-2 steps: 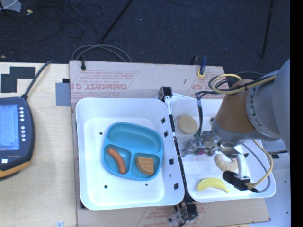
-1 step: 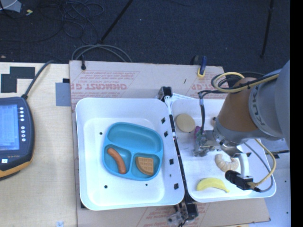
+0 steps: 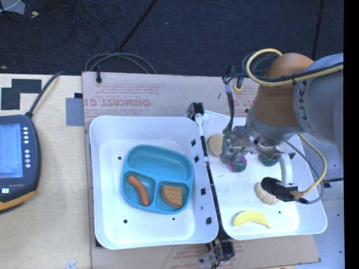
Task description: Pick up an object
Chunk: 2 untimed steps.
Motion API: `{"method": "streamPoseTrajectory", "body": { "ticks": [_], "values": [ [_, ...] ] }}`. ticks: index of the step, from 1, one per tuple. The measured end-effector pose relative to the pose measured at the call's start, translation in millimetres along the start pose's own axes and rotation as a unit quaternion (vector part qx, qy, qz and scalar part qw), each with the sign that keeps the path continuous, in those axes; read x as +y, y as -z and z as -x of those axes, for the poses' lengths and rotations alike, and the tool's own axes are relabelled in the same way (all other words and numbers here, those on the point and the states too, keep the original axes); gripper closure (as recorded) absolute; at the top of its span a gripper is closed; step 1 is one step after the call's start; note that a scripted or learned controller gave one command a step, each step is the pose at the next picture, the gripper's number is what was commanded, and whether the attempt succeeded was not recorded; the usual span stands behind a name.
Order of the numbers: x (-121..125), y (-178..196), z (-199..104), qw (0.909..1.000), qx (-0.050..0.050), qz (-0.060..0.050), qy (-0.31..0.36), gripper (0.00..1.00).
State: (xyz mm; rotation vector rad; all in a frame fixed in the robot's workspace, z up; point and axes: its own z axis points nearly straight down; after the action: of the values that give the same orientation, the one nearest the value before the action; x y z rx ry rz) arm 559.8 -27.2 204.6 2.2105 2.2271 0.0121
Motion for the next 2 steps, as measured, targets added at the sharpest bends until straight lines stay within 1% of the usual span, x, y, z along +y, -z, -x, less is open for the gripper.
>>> {"method": "streamPoseTrajectory", "body": {
  "ticks": [1,2],
  "values": [
    [-30.1,136.7,-55.6,1.0,0.0,0.0,0.0,1.0],
    [-29.9,138.2,-52.8,1.0,-0.002,-0.006,-0.001,1.0]
  ]
}}
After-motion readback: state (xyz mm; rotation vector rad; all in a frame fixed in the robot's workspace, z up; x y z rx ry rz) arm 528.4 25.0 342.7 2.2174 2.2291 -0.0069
